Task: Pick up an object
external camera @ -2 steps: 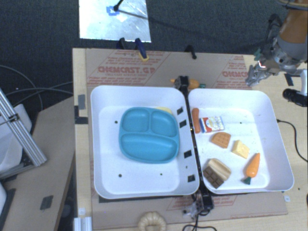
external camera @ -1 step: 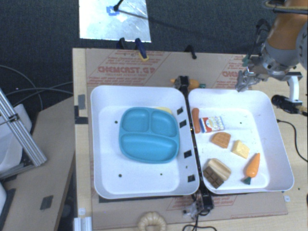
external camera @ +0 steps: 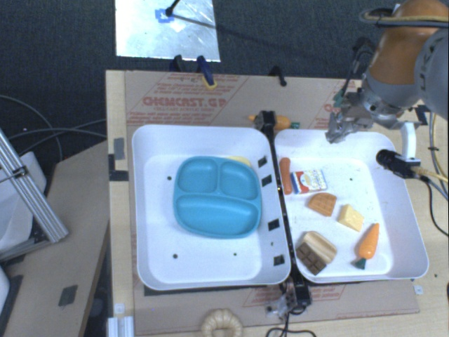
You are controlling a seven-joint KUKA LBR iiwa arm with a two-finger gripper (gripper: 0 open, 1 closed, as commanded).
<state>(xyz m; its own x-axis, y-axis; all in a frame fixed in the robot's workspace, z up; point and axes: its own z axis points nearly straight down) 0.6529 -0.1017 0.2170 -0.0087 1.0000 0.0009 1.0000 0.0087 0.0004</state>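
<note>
jaws (external camera: 342,129) hover over right bin's (external camera: 400,209) far edge, carrot (external camera: 367,242) well apart.

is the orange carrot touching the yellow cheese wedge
Apart. The camera view shows bare white bin floor between the orange toy carrot and the pale yellow cheese wedge.

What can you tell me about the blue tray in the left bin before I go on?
The blue tray looks like moulded plastic, light blue, with rounded corners and three compartments: two small ones on the far side and one long one on the near side. It lies flat, right way up, slightly skewed, near the middle of the left bin. A pale yellow thing peeks out past its far edge.
</note>
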